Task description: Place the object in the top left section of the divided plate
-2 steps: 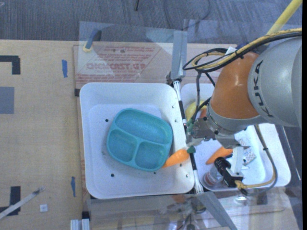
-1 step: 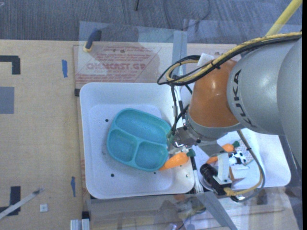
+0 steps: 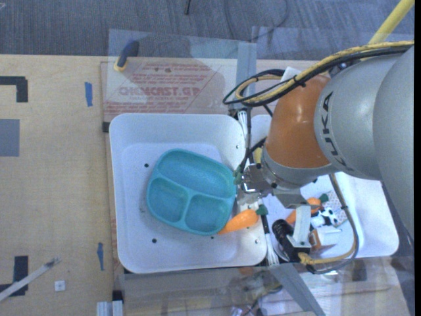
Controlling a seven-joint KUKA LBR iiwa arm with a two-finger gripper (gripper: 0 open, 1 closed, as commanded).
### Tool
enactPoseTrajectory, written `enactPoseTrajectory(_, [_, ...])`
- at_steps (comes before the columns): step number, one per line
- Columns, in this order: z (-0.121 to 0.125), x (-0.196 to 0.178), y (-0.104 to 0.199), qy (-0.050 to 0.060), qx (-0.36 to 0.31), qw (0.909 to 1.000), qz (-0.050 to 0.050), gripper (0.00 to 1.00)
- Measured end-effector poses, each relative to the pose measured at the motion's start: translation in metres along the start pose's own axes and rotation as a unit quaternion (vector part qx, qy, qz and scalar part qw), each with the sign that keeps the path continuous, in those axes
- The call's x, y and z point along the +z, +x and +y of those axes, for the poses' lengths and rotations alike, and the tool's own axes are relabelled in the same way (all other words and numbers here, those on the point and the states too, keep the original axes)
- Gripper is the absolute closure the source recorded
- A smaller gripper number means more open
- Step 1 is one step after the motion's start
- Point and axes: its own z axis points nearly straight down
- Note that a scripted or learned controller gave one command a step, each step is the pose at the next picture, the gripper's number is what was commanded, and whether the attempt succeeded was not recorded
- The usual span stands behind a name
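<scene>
At the near right edge of the left bin, an orange carrot-shaped object is seen lying against the near right rim of the teal divided plate. It is taken to be the task's object, though this is a judgement. It is not inside any section of the plate; all three sections are seen bare.

Just above the carrot the gripper is seen, hanging below the orange wrist band of the arm, at the boundary between the two bins. Whether the gripper is released or clenched cannot be told, and the carrot is not visibly held.

In the right bin several small toys are left.

The placement is therefore judged not yet done: the object remains to be carried to the plate's top left section and set down.
</scene>
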Motion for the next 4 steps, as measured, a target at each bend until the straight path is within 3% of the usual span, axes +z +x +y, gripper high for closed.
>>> enactPoseTrajectory(1, [0.023,0.000,0.012,0.001,0.091,0.9959,0.000,1.00])
enactPoseTrajectory(2, [0.033,-0.036,0.026,0.001,0.309,0.9511,-0.001,1.00])
enactPoseTrajectory(3, [0.095,-0.132,0.058,0.001,0.250,0.9683,0.000,1.00])
enactPoseTrajectory(4, [0.088,-0.043,0.120,0.002,0.159,0.9873,0.000,1.00])
